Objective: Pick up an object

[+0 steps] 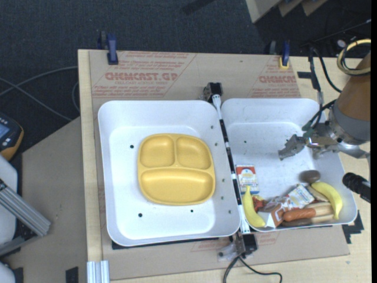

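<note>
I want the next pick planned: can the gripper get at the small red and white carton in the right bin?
Probably yes: the gripper hovers above bare floor, and the carton lies uncovered nearby.

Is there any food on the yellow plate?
No, empty. The yellow plate shows three bare sections; the toy food lies in the other bin.

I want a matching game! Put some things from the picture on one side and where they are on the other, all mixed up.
Things:
1. yellow tray
2. carton
3. hot dog
4. gripper

Places:
A. near the front wall of the right bin
B. above the right bin's floor, near its middle
C. in the left bin
D. by the divider between the bins, in the right bin

Pairs: 1-C, 2-D, 3-A, 4-B
</note>
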Motion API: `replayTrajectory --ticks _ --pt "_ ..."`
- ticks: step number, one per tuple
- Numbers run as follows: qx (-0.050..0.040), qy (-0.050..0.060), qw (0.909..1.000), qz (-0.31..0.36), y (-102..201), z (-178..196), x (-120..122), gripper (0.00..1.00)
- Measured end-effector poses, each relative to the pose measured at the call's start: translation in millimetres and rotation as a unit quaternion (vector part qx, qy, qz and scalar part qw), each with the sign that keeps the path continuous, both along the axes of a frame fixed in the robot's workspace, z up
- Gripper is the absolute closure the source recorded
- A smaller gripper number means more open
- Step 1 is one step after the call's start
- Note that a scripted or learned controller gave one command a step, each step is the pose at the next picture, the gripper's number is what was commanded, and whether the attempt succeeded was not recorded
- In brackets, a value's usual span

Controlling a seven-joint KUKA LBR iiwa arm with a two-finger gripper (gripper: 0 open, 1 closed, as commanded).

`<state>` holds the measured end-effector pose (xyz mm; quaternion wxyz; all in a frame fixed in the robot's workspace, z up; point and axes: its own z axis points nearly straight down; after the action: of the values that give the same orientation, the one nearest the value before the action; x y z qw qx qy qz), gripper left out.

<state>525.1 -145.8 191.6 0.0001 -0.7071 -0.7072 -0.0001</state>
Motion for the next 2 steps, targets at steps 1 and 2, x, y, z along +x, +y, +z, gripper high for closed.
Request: replayTrajectory --ticks 1,2 --pt "-0.0014 0.001 1.0 -0.001 -50 -79 42 0.0" --pt "-0.0012 0.0 1.0 0.0 -56 -109 55 0.0"
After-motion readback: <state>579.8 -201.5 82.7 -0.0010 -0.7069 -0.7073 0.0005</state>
